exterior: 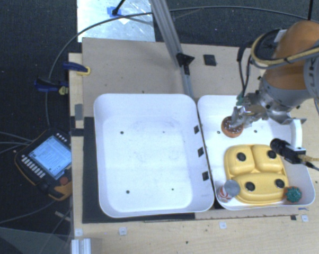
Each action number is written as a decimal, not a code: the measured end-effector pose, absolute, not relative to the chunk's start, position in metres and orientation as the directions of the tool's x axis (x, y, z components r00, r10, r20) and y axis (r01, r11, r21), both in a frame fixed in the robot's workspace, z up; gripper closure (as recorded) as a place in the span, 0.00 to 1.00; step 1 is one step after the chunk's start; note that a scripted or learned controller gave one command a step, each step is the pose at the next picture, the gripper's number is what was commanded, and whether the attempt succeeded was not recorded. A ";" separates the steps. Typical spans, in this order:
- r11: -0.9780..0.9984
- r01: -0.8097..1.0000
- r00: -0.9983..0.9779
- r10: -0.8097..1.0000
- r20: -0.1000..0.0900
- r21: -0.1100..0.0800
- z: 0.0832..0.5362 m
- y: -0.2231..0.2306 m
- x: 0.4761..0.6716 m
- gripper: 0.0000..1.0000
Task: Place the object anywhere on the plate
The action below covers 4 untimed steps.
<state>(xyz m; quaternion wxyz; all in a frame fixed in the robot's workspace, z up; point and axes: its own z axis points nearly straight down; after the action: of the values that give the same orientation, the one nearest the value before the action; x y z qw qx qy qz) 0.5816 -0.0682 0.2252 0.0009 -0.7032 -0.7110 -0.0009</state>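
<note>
A yellow plate (257,180) with several compartments lies in the near half of the right bin (215,110). A small round brown object (232,130) sits on the bin floor just beyond the plate's far left corner. My gripper (237,120) is low over this brown object, directly on top of it and covering its far side. A small grey and red object (228,189) rests against the plate's near left corner. A small green object (293,194) sits at the plate's near right corner.
The left bin (143,152) stands beside the right one, their rims touching. A black fitting with a cable (285,150) hangs from the arm over the plate's far right edge. A metal pole (170,30) slants over the bench behind the bins.
</note>
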 end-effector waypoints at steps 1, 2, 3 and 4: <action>0.012 1.000 -0.012 1.000 0.003 0.001 0.232 -0.005 0.579 1.00; 0.010 1.000 -0.010 1.000 0.002 0.000 0.220 0.043 0.576 1.00; 0.011 1.000 -0.011 1.000 0.003 -0.002 0.219 0.101 0.560 1.00; 0.008 1.000 -0.008 1.000 0.002 0.001 0.216 0.125 0.565 1.00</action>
<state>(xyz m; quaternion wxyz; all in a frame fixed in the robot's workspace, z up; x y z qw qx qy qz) 0.5654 0.1250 0.2160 0.0003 -0.7042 -0.7100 -0.0010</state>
